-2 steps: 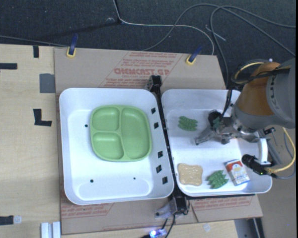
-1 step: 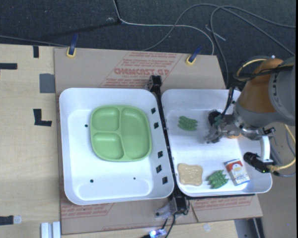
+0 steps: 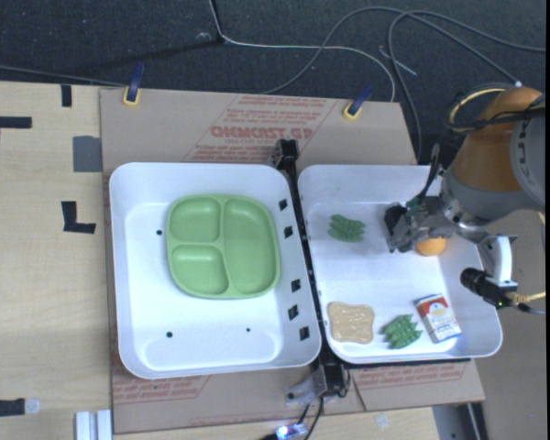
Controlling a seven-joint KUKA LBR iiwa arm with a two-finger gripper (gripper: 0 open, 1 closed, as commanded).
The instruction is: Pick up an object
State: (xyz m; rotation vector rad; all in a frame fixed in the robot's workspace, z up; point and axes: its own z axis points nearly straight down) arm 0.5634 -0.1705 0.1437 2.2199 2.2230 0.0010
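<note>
My gripper (image 3: 401, 230) hangs low over the upper right part of the right bin (image 3: 367, 186). A small orange ball (image 3: 431, 244) lies right beside it, on its right side, partly covered by the wrist. A green leafy piece (image 3: 346, 228) lies to the gripper's left, a short gap away. Along the bin's near side lie a slice of toast (image 3: 350, 322), a second green leafy piece (image 3: 401, 332) and a small red and white carton (image 3: 437, 318).
The left bin (image 3: 137, 200) holds a green divided plate (image 3: 224, 246). A black hinge strip (image 3: 298, 246) runs between the two bins. The arm's grey and orange body (image 3: 495, 154) stands over the right bin's far right corner. Cables lie behind the bench.
</note>
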